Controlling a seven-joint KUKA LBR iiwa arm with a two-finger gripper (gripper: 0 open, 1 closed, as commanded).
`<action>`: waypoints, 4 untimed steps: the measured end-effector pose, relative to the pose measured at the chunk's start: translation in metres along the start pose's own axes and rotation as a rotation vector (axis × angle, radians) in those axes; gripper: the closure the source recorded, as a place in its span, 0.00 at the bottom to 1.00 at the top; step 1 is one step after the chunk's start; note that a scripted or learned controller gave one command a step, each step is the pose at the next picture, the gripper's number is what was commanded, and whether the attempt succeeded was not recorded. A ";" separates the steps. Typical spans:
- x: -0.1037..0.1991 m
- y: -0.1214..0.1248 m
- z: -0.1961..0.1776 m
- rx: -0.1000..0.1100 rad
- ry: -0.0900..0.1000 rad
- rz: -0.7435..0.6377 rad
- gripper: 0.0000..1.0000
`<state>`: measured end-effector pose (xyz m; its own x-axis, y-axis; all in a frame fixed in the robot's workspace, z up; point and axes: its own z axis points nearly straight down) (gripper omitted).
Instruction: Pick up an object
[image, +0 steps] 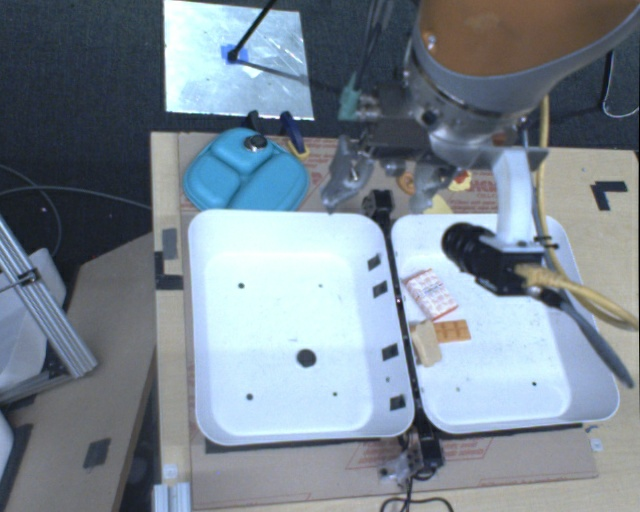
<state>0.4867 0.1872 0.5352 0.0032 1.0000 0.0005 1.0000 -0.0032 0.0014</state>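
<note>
Camera view from above shows the gripper (381, 203) at the far side of the bench (612, 225), over the seam where the two bins meet. Its two metal fingers (345, 180) are spread apart, one toward each bin, and nothing is pinched between them. Above it the grey wrist and the orange band of the arm (500, 50) take up the upper right.

Nearest the gripper, in the right bin (500, 385), three small things lie close to the bin's left wall. A red-and-white packet (430, 291) sits furthest back. Just in front of it is an orange square piece with a grid pattern (453, 332). A pale beige piece (427, 346) touches that square's left side. All three lie flat on the bin floor, apart from the fingers.

The left bin (270, 250) holds one small dark round spot (306, 358) near its middle; whether it is a loose thing or a mark on the floor cannot be told.

Beyond the left bin, on the bench, a blue lidded container (246, 173) rests just beside the bin's far rim. A blue-handled tool (292, 131) lies behind it. Further back, a shiny silver sheet (238, 55) lies on the dark floor
</note>
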 end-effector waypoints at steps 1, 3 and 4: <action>0.050 -0.001 0.001 0.000 0.002 -0.011 0.00; 0.015 0.000 0.017 0.002 -0.001 -0.002 1.00; 0.017 0.000 0.004 -0.003 0.002 -0.008 1.00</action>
<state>0.4868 0.2037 0.5310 -0.0045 1.0000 0.0026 1.0000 0.0044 0.0044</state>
